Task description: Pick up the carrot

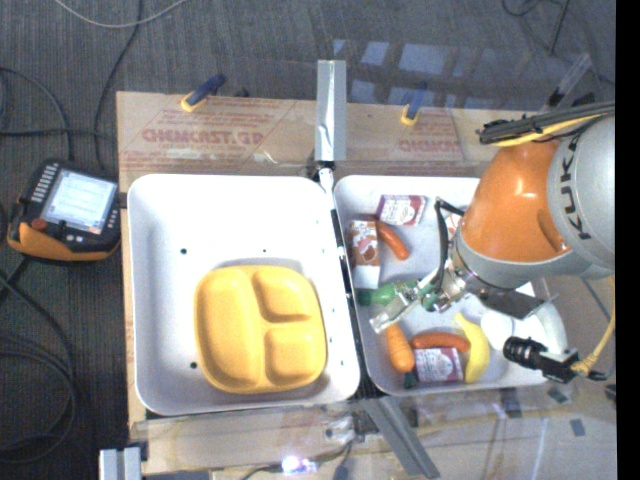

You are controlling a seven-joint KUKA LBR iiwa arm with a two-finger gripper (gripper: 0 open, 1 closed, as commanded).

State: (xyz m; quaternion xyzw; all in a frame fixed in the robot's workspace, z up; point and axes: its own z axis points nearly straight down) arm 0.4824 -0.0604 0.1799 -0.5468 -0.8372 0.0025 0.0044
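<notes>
Orange carrot point(399, 348) lies near the front of the right bin point(352, 200), just left of a red-labelled pack point(437, 365), untouched. Gripper point(395, 308) hovers just above it by a green item point(378, 293); fingers look parted, nothing between them. Yellow tray point(261, 327) sits in the left bin point(160, 218).

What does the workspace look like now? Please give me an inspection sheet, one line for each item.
Surface: two white bins side by side on a bench.
Job's things: carrot lies in the right bin near its front edge, untouched.
Clutter: yellow tray in the left bin; sausage, banana, small packets in the right bin.
Grippers: tool low over the right bin, above the carrot.
Cables: loose cables on the floor.
Surroundings: control pad left of the bench.
</notes>
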